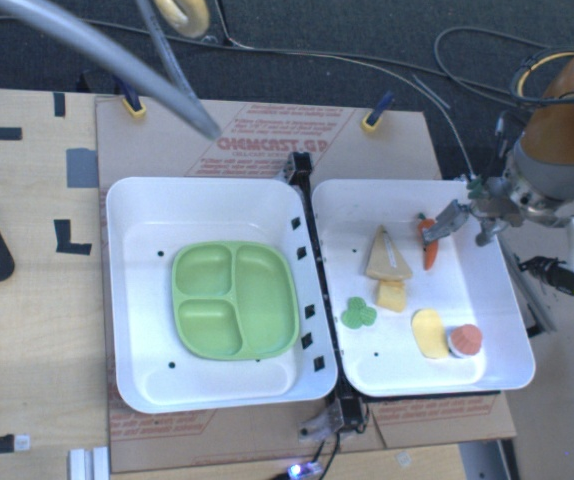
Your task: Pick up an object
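Left bin [127, 268]: green divided plate [235, 300] inside. Right bin [497, 298]: green broccoli piece [358, 315] nearest the divider, tan wedge [387, 255] over yellow cube [392, 296], orange carrot [428, 241], yellow piece [428, 332] touching red-white piece [465, 341]. Gripper [467, 220] blurry at the bin's right rim, carrot just left of it; jaw state, honestly can't tell.
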Motion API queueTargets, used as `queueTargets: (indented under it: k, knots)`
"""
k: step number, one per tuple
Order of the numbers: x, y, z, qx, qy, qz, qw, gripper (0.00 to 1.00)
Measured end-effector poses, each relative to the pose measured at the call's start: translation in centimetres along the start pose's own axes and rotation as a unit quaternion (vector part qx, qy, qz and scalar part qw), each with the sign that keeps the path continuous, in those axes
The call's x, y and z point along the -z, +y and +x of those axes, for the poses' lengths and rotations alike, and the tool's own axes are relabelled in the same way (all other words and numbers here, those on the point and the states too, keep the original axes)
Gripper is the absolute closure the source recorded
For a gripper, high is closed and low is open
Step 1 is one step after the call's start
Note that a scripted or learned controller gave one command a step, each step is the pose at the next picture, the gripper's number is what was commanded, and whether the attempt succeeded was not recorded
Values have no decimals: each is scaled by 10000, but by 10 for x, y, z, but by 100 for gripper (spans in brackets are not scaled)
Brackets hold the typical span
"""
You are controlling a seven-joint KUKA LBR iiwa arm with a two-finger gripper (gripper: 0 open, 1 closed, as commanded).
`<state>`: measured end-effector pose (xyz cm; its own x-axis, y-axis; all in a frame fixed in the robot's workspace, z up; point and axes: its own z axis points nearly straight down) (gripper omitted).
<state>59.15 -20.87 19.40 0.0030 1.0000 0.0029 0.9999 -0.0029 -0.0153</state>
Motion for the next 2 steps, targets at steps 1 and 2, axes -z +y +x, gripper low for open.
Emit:
queueTargets:
  k: [1, 2]
  knots:
    - [9, 3, 1, 20, -16, -69, 10000, 0]
    - [-46, 4, -9, 16, -19, -50, 10000, 0]
